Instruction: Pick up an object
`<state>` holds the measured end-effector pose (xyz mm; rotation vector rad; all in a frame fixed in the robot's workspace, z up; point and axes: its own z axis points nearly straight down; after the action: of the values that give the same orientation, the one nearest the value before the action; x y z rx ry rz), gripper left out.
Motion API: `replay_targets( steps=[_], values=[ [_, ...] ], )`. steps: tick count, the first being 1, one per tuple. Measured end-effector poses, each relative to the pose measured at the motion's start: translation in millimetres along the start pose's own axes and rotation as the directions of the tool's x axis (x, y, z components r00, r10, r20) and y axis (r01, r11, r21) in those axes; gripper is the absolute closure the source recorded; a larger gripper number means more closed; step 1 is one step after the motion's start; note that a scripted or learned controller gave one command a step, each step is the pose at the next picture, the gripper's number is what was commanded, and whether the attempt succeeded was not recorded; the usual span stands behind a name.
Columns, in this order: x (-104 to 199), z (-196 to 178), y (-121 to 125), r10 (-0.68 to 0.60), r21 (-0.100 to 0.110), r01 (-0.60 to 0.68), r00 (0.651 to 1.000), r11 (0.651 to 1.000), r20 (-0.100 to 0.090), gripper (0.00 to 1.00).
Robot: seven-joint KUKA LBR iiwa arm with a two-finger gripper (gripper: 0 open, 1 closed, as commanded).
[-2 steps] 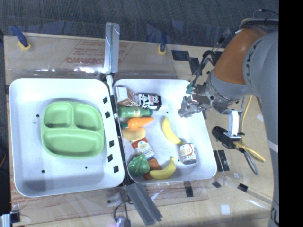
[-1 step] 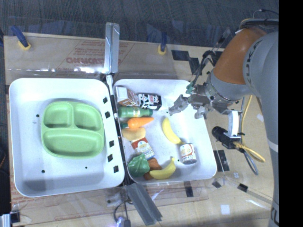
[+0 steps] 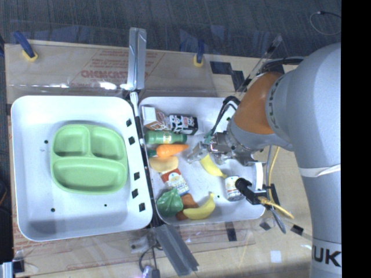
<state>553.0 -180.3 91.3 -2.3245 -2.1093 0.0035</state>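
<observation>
- Bench carries two white bins side by side. The left bin (image 3: 23,172) holds a green divided tray (image 3: 90,158) lying flat near its middle.
- The right bin (image 3: 249,212) holds the loose goods: a black-and-white carton (image 3: 181,122) near the far edge, a green bottle (image 3: 164,138) below it, an orange carrot (image 3: 172,150), a small labelled packet (image 3: 177,182), a green pepper-like item (image 3: 169,202), a banana (image 3: 200,211) at the near edge, and a small can (image 3: 233,188) toward the near right corner.
- The arm enters across the right bin's right edge; the orange wrist band sits above the far right part of the bin.
- The gripper (image 3: 202,149) is low over the bin's middle. Its state cannot be told: the metal parts merge with the clutter at this resolution.
- Nearest candidate: a small yellow piece (image 3: 211,166), banana-like, lying just beside the gripper on its near side, possibly touching. Contact cannot be confirmed, and nothing is seen to be held.
- Its long axis runs on a diagonal, from the bin's middle toward the near right corner.
- Judgement: the pick turns on closing across that diagonal's short width. The piece lies slightly nearward of the tool, so a small shift toward the near edge appears needed.
- Risk: the carrot lies close on the left and could be nudged.
</observation>
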Motion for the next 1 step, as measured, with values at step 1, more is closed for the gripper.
replay_targets(
  steps=[1],
  values=[
    [0.8, -9.3, -0.4, -0.004, 0.003, 0.004, 1.0, 1.0, -0.001, 1.0]
  ],
)
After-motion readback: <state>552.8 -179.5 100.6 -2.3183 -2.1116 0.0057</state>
